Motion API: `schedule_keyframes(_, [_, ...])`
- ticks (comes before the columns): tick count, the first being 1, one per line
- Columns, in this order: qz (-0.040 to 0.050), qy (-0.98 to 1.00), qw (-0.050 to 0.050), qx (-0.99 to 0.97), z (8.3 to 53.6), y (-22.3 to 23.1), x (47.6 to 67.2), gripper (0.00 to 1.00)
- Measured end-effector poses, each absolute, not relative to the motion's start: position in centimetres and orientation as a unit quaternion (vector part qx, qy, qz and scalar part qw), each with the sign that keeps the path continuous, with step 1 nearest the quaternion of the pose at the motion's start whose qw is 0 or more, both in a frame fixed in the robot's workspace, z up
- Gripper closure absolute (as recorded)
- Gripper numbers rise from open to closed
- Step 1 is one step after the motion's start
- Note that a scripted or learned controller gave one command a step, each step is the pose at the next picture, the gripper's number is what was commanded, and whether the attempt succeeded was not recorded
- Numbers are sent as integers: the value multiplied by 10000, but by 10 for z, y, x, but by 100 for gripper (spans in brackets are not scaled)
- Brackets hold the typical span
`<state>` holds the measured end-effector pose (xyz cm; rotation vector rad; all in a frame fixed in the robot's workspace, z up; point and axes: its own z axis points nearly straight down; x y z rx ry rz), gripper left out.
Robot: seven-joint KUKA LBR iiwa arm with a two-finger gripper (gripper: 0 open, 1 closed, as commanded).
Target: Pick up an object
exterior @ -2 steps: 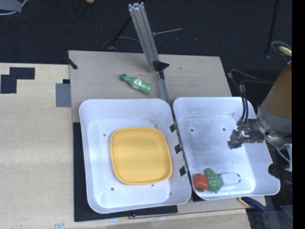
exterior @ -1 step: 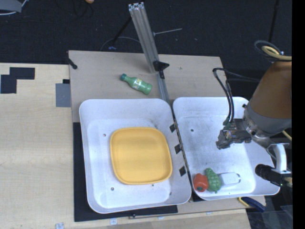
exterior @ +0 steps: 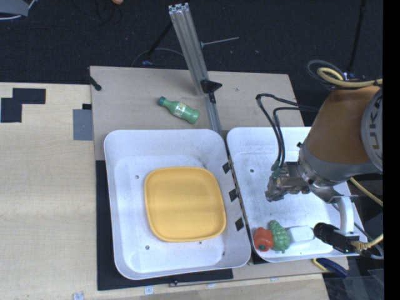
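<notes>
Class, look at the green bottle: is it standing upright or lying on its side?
Lying on its side. The green bottle rests lengthwise on the bench, behind the left bin.

Two bins sit side by side on the counter; a plate lies in the left bin; toy vegetables lie at the right bin's near edge; a bottle lies behind the left bin.

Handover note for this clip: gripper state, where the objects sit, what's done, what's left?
Gripper: over the right bin, nothing visibly between its fingers.
Objects: red and green toys and a white piece at the right bin's near edge; yellow plate in the left bin; green bottle on the bench behind.
Done: no pick yet.
Left: grasp and lift one.
</notes>
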<state>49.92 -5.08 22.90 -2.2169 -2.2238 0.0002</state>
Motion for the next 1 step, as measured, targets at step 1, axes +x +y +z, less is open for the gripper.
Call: schedule_keyframes(1, [0,-7083,5,-7059,234,-2,490,100])
